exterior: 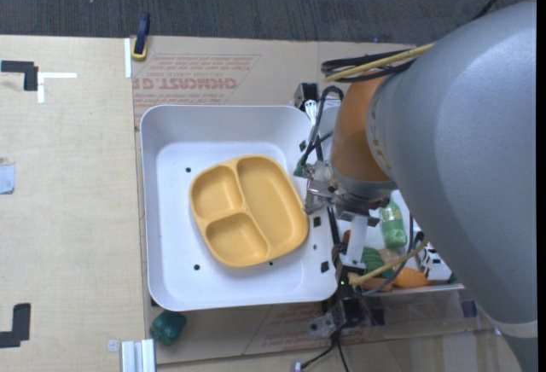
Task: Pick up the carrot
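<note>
Reaching step. Orange tapered carrot (pixel 410 278) lying in right-hand shallow white bin (pixel 444 275), beside green items, low under grey arm. Pincer (pixel 352 252) just left of it; jaw spacing impossible to tell. Best centred over carrot before descending.

Your arm (pixel 461 157) comes in from the right, its broad grey body covering much of that side. The orange band (pixel 358 136) sits above the wrist, and the gripper (pixel 354 247) points down below it, fingers too obscured to judge.
</note>
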`<state>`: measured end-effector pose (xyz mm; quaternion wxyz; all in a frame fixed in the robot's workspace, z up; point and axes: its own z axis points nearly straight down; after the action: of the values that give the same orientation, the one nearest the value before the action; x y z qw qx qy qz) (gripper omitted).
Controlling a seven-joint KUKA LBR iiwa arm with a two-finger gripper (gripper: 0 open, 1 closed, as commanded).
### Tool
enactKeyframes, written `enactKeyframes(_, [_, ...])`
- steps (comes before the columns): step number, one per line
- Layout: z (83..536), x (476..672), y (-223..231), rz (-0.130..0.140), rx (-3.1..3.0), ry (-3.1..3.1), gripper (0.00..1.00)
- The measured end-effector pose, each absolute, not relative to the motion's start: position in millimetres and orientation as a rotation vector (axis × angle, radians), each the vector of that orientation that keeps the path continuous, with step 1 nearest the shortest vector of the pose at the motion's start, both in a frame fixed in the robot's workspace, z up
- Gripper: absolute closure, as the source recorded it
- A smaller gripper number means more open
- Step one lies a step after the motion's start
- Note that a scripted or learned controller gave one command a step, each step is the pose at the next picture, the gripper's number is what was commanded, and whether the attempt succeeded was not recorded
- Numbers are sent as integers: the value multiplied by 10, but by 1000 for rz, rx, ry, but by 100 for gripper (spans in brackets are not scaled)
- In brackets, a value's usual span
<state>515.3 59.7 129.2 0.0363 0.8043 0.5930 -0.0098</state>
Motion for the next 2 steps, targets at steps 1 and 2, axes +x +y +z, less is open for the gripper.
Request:
enactKeyframes(1, [1908, 5056, 174, -6, 2759, 1503, 100])
enactKeyframes(2, [1633, 5080, 1176, -13, 2719, 1578, 100])
